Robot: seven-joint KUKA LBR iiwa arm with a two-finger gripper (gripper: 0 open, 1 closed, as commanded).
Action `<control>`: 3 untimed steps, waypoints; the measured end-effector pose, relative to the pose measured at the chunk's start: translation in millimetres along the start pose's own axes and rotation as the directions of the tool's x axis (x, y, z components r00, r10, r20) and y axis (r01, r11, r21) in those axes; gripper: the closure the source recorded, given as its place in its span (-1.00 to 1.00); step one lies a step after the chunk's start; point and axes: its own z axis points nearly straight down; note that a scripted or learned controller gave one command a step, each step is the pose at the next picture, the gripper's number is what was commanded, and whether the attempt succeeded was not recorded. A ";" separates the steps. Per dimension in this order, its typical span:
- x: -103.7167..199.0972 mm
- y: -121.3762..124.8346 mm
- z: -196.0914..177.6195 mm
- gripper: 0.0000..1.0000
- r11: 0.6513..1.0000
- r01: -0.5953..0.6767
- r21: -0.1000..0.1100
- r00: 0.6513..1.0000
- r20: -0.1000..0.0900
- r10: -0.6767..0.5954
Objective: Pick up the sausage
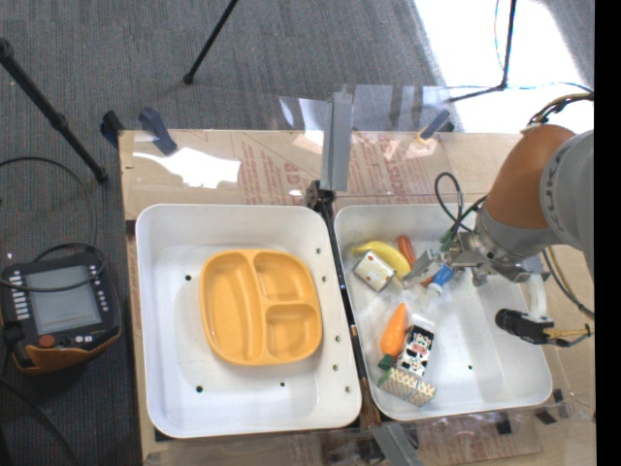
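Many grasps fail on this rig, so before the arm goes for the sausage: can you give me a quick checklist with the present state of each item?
1. Sausage in view: ok, a small reddish piece in the right bin, beside the banana.
2. Sausage free of neighbours: not ok, it lies tight against the banana's end.
3. Gripper near the target: ok, it hangs just right of the sausage, slightly lower in the view.
4. Nothing held already: cannot tell, the finger area is cluttered and small.
5. Other items out of the path: ok, the carrot and the milk carton lie lower in the bin.
6. Yellow plate: ok, in the left bin, away from the work.
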 end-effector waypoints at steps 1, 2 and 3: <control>27.1 43.2 11.5 -1.00 0.995 -0.098 0.002 0.995 0.000 0.098; 29.4 48.3 -5.9 1.00 0.996 -0.088 -0.005 0.996 -0.001 0.088; 54.7 47.8 -5.4 1.00 0.965 0.262 -0.016 0.965 0.008 -0.262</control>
